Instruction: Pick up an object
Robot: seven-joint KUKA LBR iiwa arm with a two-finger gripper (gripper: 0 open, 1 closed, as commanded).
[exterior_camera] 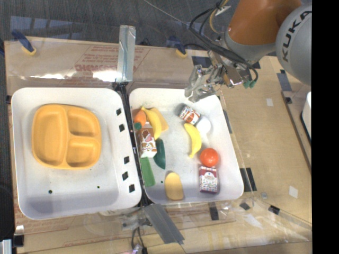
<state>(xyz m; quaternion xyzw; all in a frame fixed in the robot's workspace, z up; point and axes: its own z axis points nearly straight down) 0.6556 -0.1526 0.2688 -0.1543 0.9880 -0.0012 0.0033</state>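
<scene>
Because nothing is yet being gripped, the gripper point(197, 90), fingers apart, is being held over the right bin's point(231, 157) far edge, above the can point(188, 114).

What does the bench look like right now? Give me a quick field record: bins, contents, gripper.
left bin: yellow divided tray
right bin: loose banana, tomato, red carton, small can, yellow oval piece, and a pile against the left wall
gripper: above the right bin's far edge, nothing seen between its fingers
gripper fingers: appear spread
</scene>
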